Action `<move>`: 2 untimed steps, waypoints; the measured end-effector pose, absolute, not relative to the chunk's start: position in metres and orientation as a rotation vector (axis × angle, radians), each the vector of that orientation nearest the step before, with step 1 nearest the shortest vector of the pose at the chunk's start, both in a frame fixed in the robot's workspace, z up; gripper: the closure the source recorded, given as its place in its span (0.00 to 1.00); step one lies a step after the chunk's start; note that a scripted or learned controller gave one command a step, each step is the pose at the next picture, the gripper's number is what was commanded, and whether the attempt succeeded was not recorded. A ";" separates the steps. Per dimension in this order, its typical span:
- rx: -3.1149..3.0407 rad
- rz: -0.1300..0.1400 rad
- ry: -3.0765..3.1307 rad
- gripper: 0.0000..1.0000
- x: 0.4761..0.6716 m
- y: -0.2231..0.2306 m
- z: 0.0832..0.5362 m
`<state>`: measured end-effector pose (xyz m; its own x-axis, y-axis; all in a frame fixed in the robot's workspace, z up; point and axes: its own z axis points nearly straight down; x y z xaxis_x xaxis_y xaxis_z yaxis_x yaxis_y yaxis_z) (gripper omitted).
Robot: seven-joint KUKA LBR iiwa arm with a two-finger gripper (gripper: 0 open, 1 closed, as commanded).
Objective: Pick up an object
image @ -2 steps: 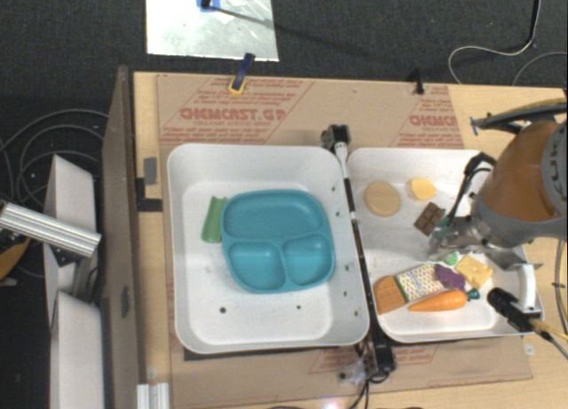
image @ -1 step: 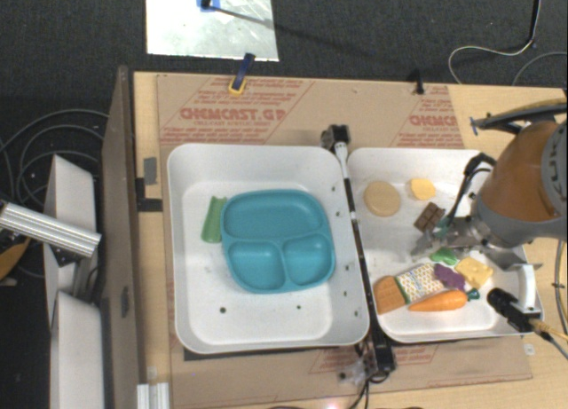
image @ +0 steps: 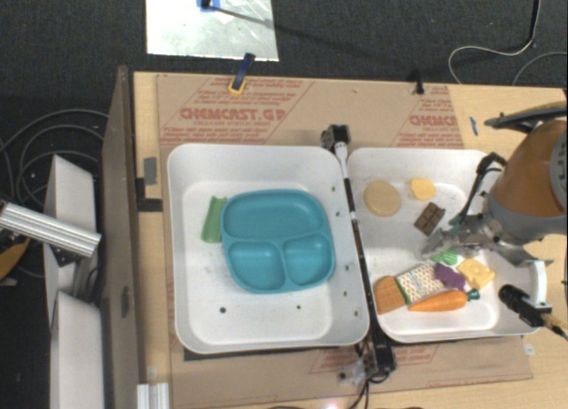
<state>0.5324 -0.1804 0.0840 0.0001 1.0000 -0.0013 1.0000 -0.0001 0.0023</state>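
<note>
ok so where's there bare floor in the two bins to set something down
Left bin: bare strips all around the teal divided tray, widest along the near edge; the green piece lies at the tray's left side. Right bin: a bare patch at its near-left, between the tan disc and the orange carrot cluster. Crowded around the gripper.

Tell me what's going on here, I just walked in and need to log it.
A robot arm reaches into the right bin, its claw low over a cluster of toy food: a carrot, a cheese wedge, a brown block. Nothing looks lifted yet. The left bin holds a blue divided tray.
</note>
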 end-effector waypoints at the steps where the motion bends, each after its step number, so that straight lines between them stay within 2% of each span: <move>1: 2.208 0.007 2.225 0.00 0.599 -0.171 0.086; 2: 2.222 -0.002 2.223 0.00 0.557 -0.173 0.084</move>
